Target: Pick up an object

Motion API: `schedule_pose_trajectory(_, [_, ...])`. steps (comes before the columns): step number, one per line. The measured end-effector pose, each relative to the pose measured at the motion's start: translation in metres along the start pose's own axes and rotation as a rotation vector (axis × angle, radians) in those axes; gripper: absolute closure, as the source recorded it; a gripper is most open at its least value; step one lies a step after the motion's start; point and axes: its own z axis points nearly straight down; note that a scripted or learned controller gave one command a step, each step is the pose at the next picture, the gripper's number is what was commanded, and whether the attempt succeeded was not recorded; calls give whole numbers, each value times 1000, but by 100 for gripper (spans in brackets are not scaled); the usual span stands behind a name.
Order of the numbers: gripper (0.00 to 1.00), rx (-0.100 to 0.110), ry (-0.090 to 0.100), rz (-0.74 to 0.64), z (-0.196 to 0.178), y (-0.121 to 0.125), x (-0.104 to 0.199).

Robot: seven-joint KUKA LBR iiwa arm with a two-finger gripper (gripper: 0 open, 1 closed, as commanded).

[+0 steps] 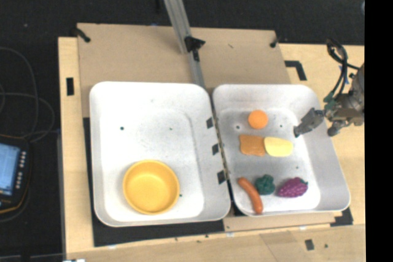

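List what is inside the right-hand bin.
The right bin holds an orange ball, a tan slab touching a yellow piece, a red sausage, a green item and purple grapes. The end effector hangs over its right side, hiding some floor.

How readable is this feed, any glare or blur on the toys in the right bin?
Camera view: even lighting, soft overall; the right bin shows no glare, so the orange ball and purple grapes read clearly; the gripper at the frame's edge is dark and blurry.

Bins (153,101) matt white plastic; yellow bowl (151,186) glossy; bench (123,52) perhaps raw wood.
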Motion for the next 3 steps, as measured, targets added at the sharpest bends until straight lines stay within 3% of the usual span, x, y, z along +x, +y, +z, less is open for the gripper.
schedule_pose_trajectory(1, [0,0,0,1,0,0,0])
schedule_pose_trajectory(3, [0,8,0,3,105,-1,0])
